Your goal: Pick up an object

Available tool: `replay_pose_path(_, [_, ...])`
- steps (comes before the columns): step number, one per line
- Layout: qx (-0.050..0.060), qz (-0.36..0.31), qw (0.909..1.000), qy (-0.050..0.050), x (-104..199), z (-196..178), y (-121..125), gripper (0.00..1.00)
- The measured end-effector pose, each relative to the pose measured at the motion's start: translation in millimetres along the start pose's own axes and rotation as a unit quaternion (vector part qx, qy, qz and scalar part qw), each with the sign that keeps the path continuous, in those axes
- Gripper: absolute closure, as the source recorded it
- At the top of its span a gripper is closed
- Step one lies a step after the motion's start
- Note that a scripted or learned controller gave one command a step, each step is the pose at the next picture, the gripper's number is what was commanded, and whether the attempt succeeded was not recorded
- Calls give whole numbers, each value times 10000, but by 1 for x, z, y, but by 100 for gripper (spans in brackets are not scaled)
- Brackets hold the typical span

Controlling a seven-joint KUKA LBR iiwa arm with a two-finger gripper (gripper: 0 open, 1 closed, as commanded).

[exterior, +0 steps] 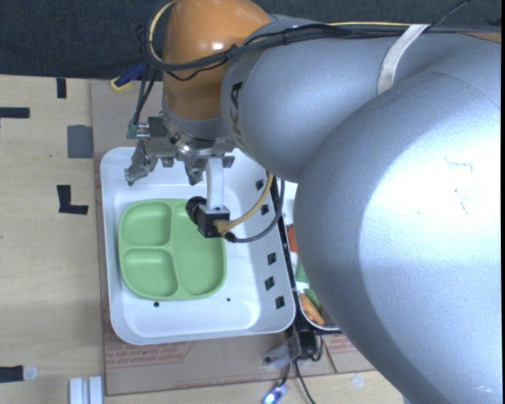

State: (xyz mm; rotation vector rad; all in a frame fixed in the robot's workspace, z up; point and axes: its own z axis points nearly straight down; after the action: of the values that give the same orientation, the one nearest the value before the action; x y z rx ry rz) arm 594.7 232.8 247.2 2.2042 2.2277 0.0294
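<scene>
Lying flat in left bin [185,322]: green divided plate [170,251]; right bin mostly hidden.

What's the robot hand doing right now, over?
Gripper hanging over the far end of the left bin. Green divided plate lying flat in it, untouched. Grey arm covers most of the right bin.

Setting: robotics lab test bench.
Machine: industrial arm [387,183], grey with orange dome, filling the frame's right and top.
Surface: brown bench board [34,251] with black tape marks [7,120] at left.
Fixtures: white bin [189,322] at centre.
Wiring: loose cables [143,74] near top centre; connectors at bottom centre.
</scene>
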Motion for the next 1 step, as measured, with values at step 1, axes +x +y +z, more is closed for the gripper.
replay_pose_path(1, [16, 25, 10000, 0, 3, -206, -44, 0])
